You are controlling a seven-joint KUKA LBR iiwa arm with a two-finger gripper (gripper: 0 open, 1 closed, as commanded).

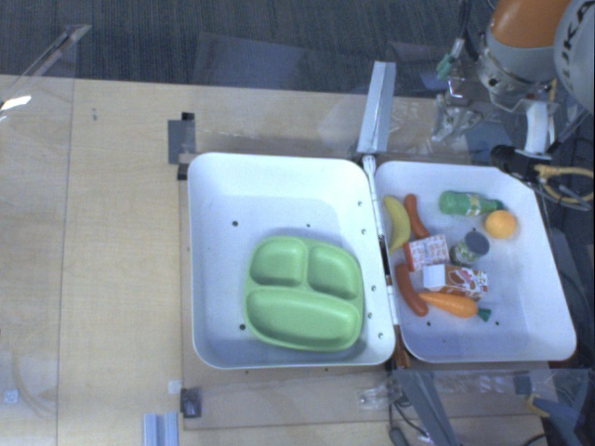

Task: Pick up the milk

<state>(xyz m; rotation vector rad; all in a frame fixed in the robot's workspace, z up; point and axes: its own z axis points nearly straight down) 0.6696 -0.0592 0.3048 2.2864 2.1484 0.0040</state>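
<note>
Camera view: your end effector [454, 110] hangs above the right bin's [558, 286] far edge, its state impossible to tell. Milk [429, 252] sits mid-bin, wedged among banana [397, 221], sausages and another carton [467, 281]; a descent risks snagging neighbours.

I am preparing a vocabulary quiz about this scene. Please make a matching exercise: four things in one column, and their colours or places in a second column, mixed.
Things:
1. divided plate
2. banana
3. orange
4. carrot

Descriptions:
A. yellow, by the right bin's left wall
B. round, near the right bin's far right corner
C. green, in the left bin
D. long, orange, toward the right bin's near side

Pairs: 1-C, 2-A, 3-B, 4-D
</note>
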